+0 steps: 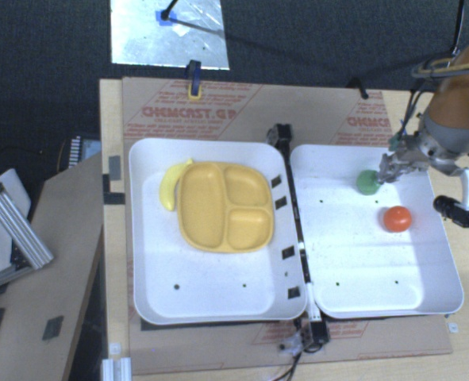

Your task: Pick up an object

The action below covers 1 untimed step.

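Note:
A small green round object (367, 182) lies in the right bin (353, 292), near its far edge. My gripper (386, 170) hangs right beside it, at its upper right, touching or nearly touching it. An orange-red ball (397, 219) rests a little nearer and to the right in the same bin. In the left bin (210, 300) a yellow divided tray (224, 206) lies flat, with a yellow banana (170, 186) tucked along its left side.
A black clip strip (292, 213) runs along the seam between the two bins. The grey arm with its orange band (456, 101) comes in over the right bin's far right corner. Brown cardboard (218, 105) lies under both bins.

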Each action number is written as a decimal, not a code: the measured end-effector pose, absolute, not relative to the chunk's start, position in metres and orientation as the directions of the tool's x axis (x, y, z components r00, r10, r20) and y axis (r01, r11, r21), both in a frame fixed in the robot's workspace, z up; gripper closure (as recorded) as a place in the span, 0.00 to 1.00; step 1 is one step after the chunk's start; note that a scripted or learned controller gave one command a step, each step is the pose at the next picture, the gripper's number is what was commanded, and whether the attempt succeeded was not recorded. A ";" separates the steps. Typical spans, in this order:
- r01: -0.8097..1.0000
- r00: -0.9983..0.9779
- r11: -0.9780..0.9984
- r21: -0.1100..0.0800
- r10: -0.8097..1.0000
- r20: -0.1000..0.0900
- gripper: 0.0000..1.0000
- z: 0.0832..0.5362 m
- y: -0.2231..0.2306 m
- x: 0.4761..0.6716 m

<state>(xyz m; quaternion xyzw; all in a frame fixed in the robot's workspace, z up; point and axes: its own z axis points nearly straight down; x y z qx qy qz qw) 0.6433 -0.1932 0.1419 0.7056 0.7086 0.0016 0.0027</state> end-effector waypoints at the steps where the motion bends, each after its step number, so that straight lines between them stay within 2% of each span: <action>1: 1.000 -0.005 0.005 0.007 1.000 -0.002 1.00 0.194 -0.190 0.636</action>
